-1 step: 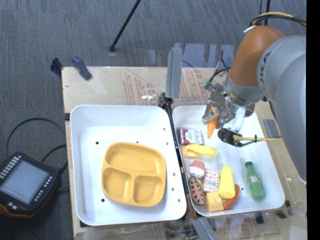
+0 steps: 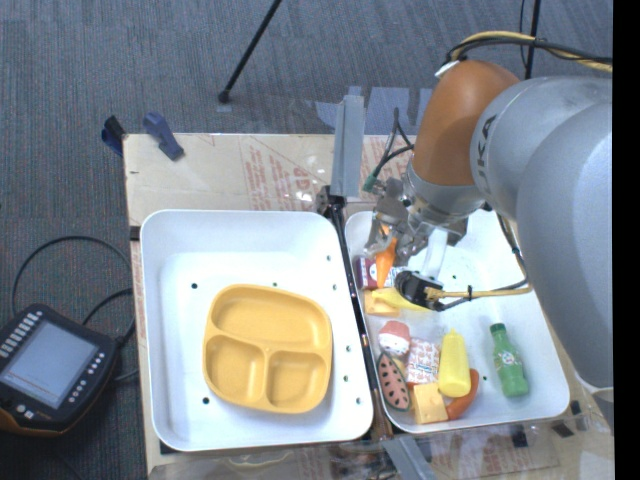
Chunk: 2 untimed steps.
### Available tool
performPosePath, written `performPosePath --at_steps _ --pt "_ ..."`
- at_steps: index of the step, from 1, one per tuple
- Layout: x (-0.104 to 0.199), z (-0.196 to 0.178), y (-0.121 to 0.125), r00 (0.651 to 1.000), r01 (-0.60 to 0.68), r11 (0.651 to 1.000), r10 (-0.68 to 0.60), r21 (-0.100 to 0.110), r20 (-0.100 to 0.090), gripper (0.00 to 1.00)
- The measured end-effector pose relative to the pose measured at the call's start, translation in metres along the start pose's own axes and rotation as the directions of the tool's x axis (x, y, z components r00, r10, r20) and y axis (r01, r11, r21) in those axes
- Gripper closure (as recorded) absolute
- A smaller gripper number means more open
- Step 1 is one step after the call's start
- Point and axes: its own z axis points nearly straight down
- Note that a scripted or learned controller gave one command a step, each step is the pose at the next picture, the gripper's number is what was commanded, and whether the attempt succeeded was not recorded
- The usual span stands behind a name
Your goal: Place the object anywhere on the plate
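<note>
A teach pendant (image 2: 50, 366) lies on the carpet far left of the yellow three-compartment plate (image 2: 268, 348). The plate sits flat in the middle of the left bin (image 2: 180, 268), with nothing on it. In the right bin (image 2: 505, 413), up and to the right of the plate, the gripper (image 2: 393, 246) is low over an orange toy (image 2: 385, 266). Whether it is open, closed or gripping that toy cannot be told. Right of the plate, closest first, are a yellow wedge (image 2: 380, 304), a watermelon slice (image 2: 393, 383), a yellow squeeze bottle (image 2: 454, 363), and farthest a green bottle (image 2: 508, 361).
</note>
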Motion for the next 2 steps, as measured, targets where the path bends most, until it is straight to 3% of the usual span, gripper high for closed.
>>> performPosePath --at_steps 1,2 --pt "0.0627 0.0001 -0.0521 1.0 0.024 1.0 -0.024 0.0 0.0 1.0" --pt "0.062 0.0001 -0.0517 1.0 0.023 1.0 -0.023 -0.001 0.001 0.0"
